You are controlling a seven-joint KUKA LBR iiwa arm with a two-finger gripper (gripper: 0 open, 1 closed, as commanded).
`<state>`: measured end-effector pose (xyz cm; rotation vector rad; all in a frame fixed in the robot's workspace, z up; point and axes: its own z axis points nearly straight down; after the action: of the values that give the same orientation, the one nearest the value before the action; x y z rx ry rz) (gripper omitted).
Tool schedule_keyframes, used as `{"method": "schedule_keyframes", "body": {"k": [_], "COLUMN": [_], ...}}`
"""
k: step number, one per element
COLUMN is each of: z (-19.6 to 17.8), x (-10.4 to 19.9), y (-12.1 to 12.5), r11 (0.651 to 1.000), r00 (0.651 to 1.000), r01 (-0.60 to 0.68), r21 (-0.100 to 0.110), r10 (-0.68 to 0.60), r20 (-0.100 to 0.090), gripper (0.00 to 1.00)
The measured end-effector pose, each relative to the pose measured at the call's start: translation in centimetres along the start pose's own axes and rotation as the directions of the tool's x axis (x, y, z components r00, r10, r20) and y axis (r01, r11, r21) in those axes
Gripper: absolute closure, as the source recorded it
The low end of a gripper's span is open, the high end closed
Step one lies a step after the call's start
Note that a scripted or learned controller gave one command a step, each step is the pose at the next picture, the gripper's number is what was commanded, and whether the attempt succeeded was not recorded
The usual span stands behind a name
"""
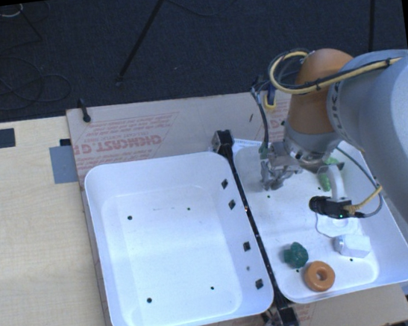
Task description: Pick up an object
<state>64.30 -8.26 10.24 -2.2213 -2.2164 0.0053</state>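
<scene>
The right bin (388, 264) holds a crumpled green object (295, 255) near its front. An orange ring (319, 276) lies just in front of the green object. A small white and grey piece (353, 245) rests to the right of both. My gripper (272, 177) hangs low over the far left part of the right bin, close to the divider between the bins. It is well behind the green object and the ring and touches none of the three. Nothing shows in its grasp.
The left bin (105, 210) stands beside the right one, and a black rail (243, 213) runs between them. The grey arm with its orange band (321, 82) reaches in over the right bin's far right side. Both bins sit on cardboard (147, 132).
</scene>
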Motion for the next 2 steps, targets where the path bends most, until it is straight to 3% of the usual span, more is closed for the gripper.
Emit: {"method": "schedule_keyframes", "body": {"k": [1,2], "z": [-9.1,-12.6], "x": [7.1,11.3], "y": [0.2,0.0], "r11": [1.000,1.000], "r00": [1.000,1.000], "r01": [0.009,0.007], "r21": [-0.012,-0.006], "r10": [-0.009,-0.007], "r20": [-0.003,-0.001], "gripper": [1.00,1.00]}}
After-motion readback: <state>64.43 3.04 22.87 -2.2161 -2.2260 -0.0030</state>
